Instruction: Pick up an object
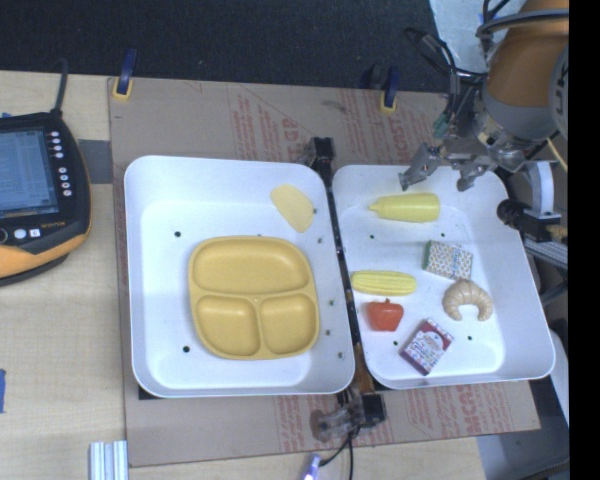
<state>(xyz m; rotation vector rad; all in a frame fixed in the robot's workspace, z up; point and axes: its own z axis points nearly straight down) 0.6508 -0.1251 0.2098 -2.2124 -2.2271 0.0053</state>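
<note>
My gripper [443,172] hangs over the far edge of the right bin [520,298], its two fingers spread apart and nothing between them. Just below it lies a yellow corn cob [406,207]. Further down the right bin are a second yellow corn piece [384,283], a red pepper [385,314], a speckled sponge-like block [449,260], a croissant [468,299] and a small dark red packet [425,346].
The left bin [155,268] holds a yellow divided plate [252,296] and a pale yellow chip-like piece [293,206]. A tablet pendant [25,193] lies at the far left of the bench. Clamps and cables sit near the bins' shared edge.
</note>
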